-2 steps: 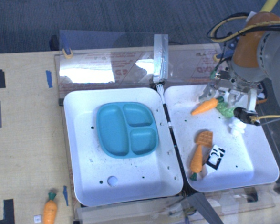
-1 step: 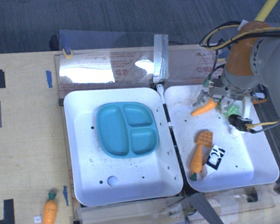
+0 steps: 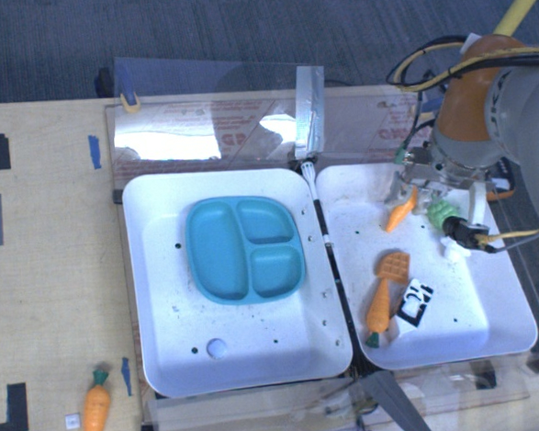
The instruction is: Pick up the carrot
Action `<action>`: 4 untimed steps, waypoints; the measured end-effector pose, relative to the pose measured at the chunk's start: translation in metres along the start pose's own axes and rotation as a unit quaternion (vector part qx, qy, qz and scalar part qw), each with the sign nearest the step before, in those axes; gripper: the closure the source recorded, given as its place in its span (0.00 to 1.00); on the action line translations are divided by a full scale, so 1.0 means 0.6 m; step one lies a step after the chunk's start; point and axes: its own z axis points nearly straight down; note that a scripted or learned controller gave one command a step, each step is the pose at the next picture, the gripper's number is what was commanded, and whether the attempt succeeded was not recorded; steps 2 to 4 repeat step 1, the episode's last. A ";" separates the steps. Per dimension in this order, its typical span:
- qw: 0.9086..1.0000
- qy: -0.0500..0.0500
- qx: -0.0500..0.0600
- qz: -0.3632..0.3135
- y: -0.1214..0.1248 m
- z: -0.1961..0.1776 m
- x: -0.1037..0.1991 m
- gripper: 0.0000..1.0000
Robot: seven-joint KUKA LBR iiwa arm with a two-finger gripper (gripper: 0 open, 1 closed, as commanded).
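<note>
My hand (image 3: 413,189) hangs over the far part of the right bin (image 3: 507,318), below the orange band on my arm (image 3: 468,95). A small orange carrot (image 3: 400,213) sits right at my fingers, tilted, its upper end up against them — whether they are clamped on it or only touching it I cannot tell from this angle. Just beside it, toward the bin's right wall, lies a green piece (image 3: 441,214) (too small for me to name).

Nearer the front of the same bin lies a longer orange carrot with a waffle-patterned top (image 3: 384,294), slanted, its green tip toward the front edge. A black-and-white tag (image 3: 414,303) lies just beside it.

The left bin (image 3: 155,292) holds a blue divided plate (image 3: 246,248) with three compartments, set near its middle.

Out on the desk (image 3: 43,272), near its front-left corner and well apart from both bins, another carrot with a green top (image 3: 96,411) lies on the wood.
</note>
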 end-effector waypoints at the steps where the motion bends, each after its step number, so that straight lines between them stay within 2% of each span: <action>1: 0.999 0.001 -0.003 -0.049 0.010 -0.135 0.112 1.00; 4: 0.999 0.001 -0.003 -0.049 0.010 -0.135 0.112 1.00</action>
